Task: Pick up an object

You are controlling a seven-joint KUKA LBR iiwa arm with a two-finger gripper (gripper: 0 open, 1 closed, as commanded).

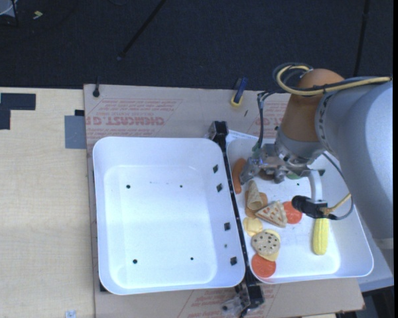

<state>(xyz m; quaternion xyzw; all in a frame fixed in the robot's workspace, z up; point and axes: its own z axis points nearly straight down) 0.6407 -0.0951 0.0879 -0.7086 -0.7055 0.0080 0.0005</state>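
My gripper (270, 171) hangs low over the far left part of the right bin (348, 260), under the orange-banded wrist. Just left of it an orange stick-shaped piece (238, 175) lies against the bin wall. A tan bread-like piece (254, 196) sits right below the gripper. Nearer the front lie a pizza slice (272, 214), a red tomato slice (292, 212), a small yellow piece (252, 226), a chocolate-chip cookie (266, 243) and an orange-red disc (263, 266). A yellow corn cob (320, 236) rests to the right.
The left white bin (113, 177) stands beside the right one, and black clips (219, 132) join their shared edge. Both rest on a cardboard sheet (152, 111). A blue-and-yellow clamp (238, 93) sits at the sheet's far edge. The arm's grey body covers the right bin's far right corner.
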